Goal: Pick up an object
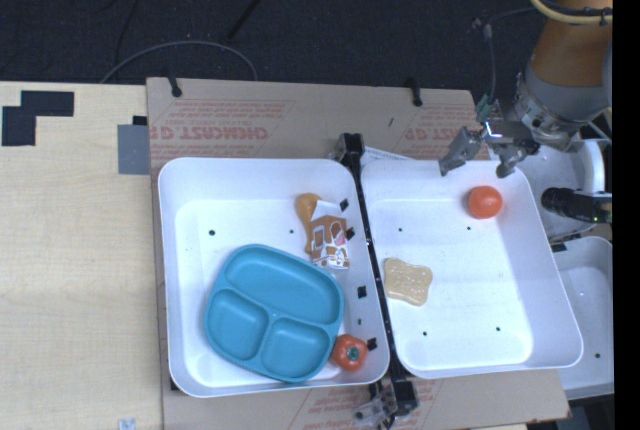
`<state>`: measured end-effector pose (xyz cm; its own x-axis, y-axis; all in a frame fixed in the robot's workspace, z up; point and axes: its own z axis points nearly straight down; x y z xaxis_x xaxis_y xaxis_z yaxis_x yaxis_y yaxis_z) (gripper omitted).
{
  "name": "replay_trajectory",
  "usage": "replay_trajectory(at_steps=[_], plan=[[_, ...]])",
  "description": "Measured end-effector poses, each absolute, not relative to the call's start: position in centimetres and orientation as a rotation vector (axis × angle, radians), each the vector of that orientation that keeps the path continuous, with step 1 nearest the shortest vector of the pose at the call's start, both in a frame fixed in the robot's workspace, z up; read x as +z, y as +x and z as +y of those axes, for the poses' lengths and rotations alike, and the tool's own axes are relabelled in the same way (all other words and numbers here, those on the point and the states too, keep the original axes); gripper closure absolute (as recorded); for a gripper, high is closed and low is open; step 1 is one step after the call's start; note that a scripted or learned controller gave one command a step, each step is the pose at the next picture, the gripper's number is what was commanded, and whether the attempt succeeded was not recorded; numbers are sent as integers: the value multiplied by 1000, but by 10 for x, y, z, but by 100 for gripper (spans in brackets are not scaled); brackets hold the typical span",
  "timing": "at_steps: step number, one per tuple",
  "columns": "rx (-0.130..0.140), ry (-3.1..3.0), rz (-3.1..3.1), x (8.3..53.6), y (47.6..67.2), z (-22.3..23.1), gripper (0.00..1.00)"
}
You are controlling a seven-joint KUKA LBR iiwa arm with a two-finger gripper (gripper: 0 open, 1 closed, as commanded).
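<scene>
The jaws are hanging open and holding nothing at the far edge of the right bin [560, 308], just beside the orange ball [484, 202] lying inside it.

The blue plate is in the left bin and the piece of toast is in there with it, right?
Not quite. The blue plate is in the left bin, but the piece of toast lies in the right bin, as the camera view shows.

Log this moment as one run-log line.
pincer: open, above right bin's far edge | holding: nothing | nearest: orange ball | toast: right bin
</scene>
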<state>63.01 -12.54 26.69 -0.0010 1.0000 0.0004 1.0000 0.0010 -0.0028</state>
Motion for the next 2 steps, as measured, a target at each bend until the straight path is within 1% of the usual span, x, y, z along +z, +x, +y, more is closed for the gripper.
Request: replay_trajectory(at_steps=[1,2], plan=[[7,-2217,-2217,205,627,-118,0],[6,-2215,-2219,155,628,-108,0]])
